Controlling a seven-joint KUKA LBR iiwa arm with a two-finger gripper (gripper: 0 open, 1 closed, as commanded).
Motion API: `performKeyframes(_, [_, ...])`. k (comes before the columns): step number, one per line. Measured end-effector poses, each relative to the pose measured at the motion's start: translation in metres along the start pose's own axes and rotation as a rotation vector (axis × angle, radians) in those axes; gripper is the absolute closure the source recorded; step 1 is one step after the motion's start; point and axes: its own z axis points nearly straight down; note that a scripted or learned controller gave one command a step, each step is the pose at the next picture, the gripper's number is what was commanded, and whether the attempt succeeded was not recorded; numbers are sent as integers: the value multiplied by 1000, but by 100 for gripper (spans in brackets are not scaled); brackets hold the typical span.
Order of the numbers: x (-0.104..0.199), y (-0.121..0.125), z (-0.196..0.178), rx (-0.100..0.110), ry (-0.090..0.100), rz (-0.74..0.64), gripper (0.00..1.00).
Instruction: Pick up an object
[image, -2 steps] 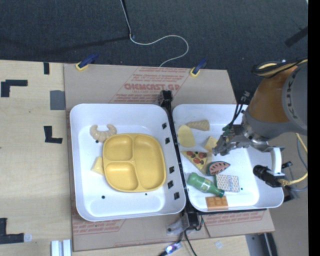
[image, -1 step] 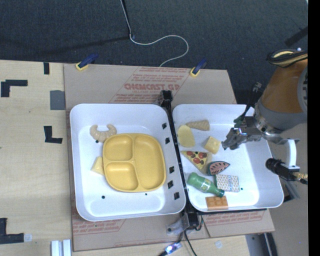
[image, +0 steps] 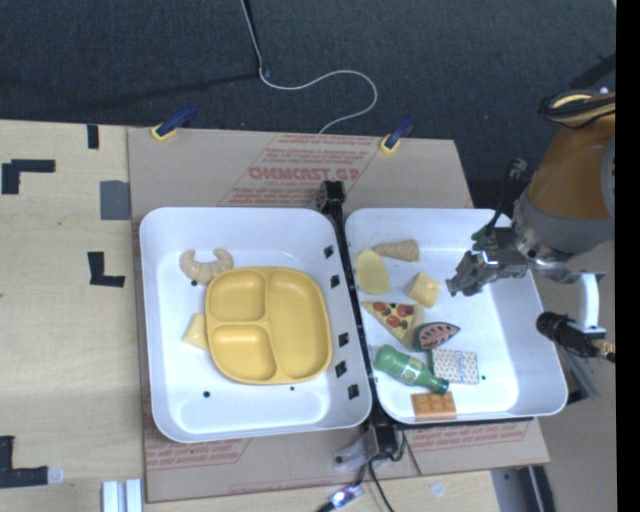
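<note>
Right now your gripper (image: 466, 275) hangs over the right bin's (image: 520, 400) far-right corner, fingers apart (nothing held); next, descend onto the cheese cube (image: 425, 289).

**Bench, cardboard and dark carpet**

Pale wooden bench top (image: 60, 330) marked with black angular shapes and a grey square (image: 115, 197). Brown cardboard sheet (image: 300, 170) with red printing laid across it, clamped at the far edge by two blue-and-yellow clips (image: 174, 122) (image: 397, 131). Beyond the bench, dark blue-grey carpet (image: 120, 50) crossed by a thin looping white cable (image: 330, 85). Even, soft lighting; no hard shadows.
</note>
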Motion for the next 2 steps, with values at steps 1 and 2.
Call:
performKeyframes(1, [59,1,9,3,1,-5,100])
performKeyframes(2, [109,6,-2,1,1,-6,100])
